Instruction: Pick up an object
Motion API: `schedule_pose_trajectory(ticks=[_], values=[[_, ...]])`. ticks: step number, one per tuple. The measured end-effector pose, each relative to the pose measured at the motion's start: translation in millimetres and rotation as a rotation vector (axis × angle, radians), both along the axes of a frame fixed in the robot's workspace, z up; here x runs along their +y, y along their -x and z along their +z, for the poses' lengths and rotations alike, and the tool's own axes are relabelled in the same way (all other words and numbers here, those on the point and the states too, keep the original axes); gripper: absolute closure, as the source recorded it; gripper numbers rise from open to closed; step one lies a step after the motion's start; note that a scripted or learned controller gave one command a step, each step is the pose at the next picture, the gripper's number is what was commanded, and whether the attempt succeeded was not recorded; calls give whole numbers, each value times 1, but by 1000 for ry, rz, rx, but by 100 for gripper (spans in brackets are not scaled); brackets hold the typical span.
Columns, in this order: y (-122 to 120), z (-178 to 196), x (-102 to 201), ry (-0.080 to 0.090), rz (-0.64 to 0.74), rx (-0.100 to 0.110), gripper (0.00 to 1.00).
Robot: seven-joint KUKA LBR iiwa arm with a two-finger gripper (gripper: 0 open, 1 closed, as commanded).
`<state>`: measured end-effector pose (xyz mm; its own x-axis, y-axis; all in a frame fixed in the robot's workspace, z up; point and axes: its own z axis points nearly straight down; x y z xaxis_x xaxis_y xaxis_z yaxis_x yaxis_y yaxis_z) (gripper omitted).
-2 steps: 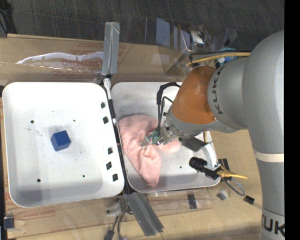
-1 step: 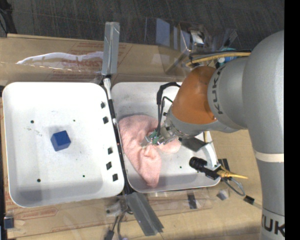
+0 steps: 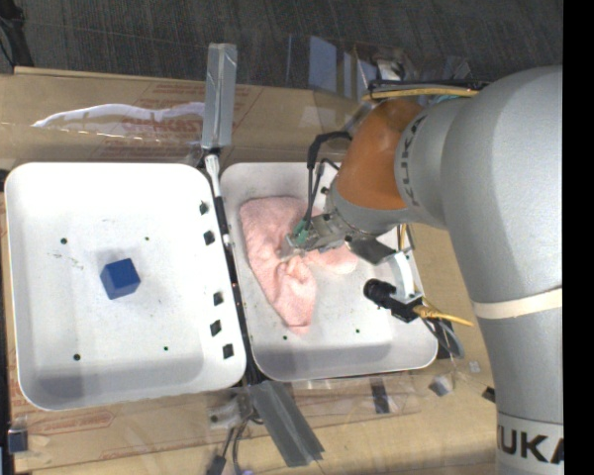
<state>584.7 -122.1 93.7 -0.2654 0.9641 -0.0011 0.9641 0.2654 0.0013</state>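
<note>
The likeliest failure, as I judge it, is a grab that catches only a thin fold of the pink cloth [image 3: 282, 255]: soft fabric can slide out of a pinch as the arm [image 3: 455, 166] lifts, or the fold may be too shallow to hold at all. A second risk is that the cloth drags across the bin floor and bunches against the wall rather than rising cleanly. The claw [image 3: 305, 236] is down in the right bin [image 3: 376, 349], low over the upper middle of the cloth and seemingly touching it, but its tips are small and partly hidden by the wrist above, so I cannot tell whether it is open, closed or gripping anything. The cloth lies crumpled in the right bin, spreading from just under the claw down and toward the divider between the bins, with a smaller lobe reaching out beneath the orange band [image 3: 371, 161] of the arm. Most of its bulk sits below the claw in the picture, so the contact point is near one end rather than the centre. A blue cube [image 3: 120, 277] rests in the left bin [image 3: 40, 364], well apart from the claw across the divider, on the desk [image 3: 99, 97].
</note>
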Motion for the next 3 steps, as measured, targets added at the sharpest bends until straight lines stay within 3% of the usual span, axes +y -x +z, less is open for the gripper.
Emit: schedule_pose_trajectory(ticks=[1,2,3], values=[[27,-1,15,-1,98,2,0],[-3,0,17,0,182,0,0],[-3,0,17,0,182,0,0]])
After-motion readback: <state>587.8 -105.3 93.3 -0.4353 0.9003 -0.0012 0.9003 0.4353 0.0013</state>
